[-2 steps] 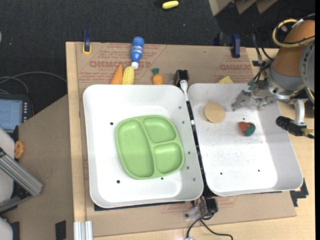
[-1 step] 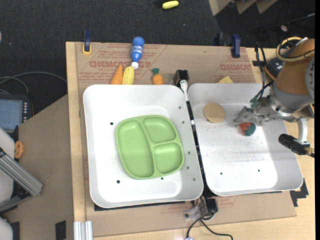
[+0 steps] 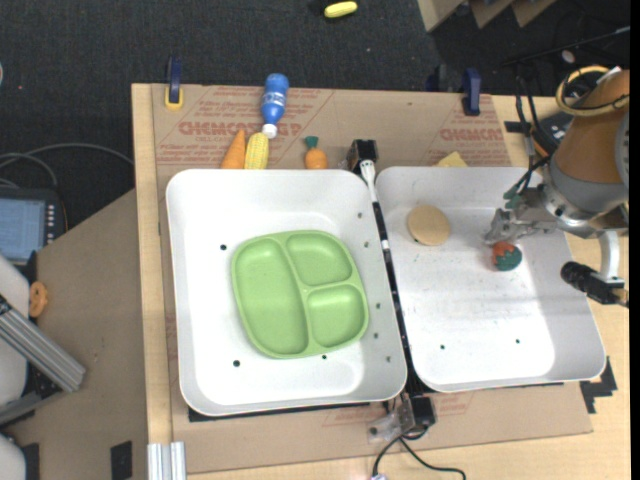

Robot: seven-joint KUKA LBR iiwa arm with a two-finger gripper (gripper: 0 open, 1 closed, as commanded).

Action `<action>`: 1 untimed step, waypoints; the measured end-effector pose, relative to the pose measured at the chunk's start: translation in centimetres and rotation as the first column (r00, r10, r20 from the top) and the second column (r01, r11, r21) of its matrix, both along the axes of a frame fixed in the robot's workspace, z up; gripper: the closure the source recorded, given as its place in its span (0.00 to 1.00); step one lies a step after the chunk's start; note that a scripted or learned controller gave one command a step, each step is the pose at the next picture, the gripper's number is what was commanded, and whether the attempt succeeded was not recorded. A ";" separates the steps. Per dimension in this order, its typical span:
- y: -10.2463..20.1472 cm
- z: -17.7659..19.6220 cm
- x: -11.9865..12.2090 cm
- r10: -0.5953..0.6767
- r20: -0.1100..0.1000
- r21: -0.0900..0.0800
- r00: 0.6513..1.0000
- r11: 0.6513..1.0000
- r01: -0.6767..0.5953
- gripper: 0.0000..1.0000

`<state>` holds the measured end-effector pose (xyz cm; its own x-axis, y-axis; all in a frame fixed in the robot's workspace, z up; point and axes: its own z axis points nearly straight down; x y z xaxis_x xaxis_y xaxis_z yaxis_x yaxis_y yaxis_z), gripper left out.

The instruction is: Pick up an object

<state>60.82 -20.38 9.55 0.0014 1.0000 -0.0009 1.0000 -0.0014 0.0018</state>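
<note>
- Left bin: a pale green three-compartment plastic tray lies flat, well apart from the work.
- Right bin: a round tan disc sits near the divider; a small red-and-green toy, the likeliest pick, sits just beside the end effector.
- End effector: I cannot tell whether it grips anything.
- Judgement: centre over the toy, descend straight; nothing crowds it.
- Behind the bins on the tabletop: toy corn, carrots, and a bottle.

A green three-compartment tray lies in the left white bin. Behind that bin, on the cardboard, stand a blue bottle, a corn cob and two carrots. A yellow thing lies on the dark floor.
</note>
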 end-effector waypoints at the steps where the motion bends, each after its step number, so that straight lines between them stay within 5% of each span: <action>1: 7.9 -0.1 -2.4 0.006 -0.007 0.005 1.000 1.000 -0.006 1.00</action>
<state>58.46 -12.44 9.49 -0.0047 1.0000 0.0041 1.0000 0.0047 -0.0052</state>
